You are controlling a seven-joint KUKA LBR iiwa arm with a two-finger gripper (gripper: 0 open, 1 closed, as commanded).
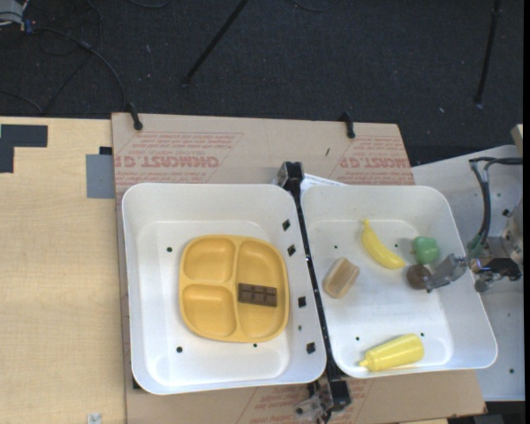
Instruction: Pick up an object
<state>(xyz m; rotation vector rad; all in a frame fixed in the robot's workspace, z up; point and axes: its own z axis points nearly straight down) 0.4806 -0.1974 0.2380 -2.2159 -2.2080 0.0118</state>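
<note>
Hanging over the right bin's (477,343) right edge, the gripper (442,275) sits by a brown ball (418,276). Can't tell its finger state. Banana (381,246) lies near the back edge.

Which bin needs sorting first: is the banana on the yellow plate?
No, the banana lies in the right bin, while the yellow plate in the left bin holds a chocolate bar.
</note>
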